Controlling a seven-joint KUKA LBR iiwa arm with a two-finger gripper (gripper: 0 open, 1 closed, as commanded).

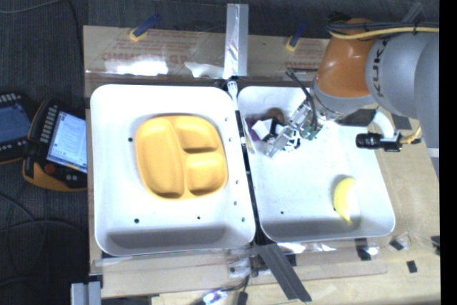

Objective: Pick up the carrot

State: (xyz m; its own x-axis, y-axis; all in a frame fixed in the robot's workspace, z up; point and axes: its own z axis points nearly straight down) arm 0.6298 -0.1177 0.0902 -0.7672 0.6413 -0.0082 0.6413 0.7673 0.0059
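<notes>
The carrot first, and I honestly cannot tell which thing it is. The likeliest candidate is a small dark brownish lump (273, 114) in the back-left corner of the right bin (321, 221), close to the wall shared with the other bin. It is too small and shadowed to call for sure.

If that is the carrot, I'd judge it light and stiff, smooth-skinned and tapered. That means it is apt to roll or squirt out of a pinch. The sensible hold would be across its width at the thicker middle, not at the thin tip. Tucked in the corner like that, the bin wall could crowd one side of the approach.

The gripper (280, 143) is right there, low over the bin floor and just in front of the lump. From here I cannot tell whether it is open or closed, and I see nothing I could call held. A pale scrap with dark markings (258, 128) lies just beside it, towards the dividing wall.

Further out, a curved yellow piece (343, 198) sits well apart at the front right of the same bin. The arm's orange band (343, 68) hangs over the back rim. The left bin (114, 175) carries a yellow divided plate (182, 156). Both bins rest on the desk (418, 182).
</notes>
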